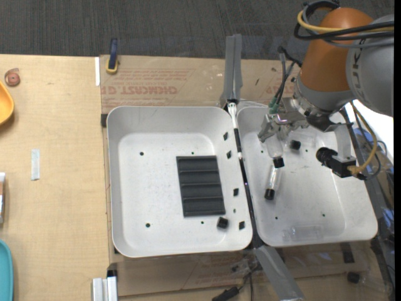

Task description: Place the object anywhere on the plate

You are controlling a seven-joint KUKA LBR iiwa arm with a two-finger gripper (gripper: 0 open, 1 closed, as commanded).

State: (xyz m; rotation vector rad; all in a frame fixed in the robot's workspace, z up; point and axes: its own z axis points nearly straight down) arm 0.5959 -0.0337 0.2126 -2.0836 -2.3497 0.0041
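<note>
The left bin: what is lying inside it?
Inside the left bin lie a black ribbed plate and a small black block. What the plate covers is hidden.

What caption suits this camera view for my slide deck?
Pincer above the right bin; left bin holds a ridged black plate.

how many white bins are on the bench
2. The left bin holds a dark ridged plate and a small black block. The right bin sits against it, under the gripper.
</note>
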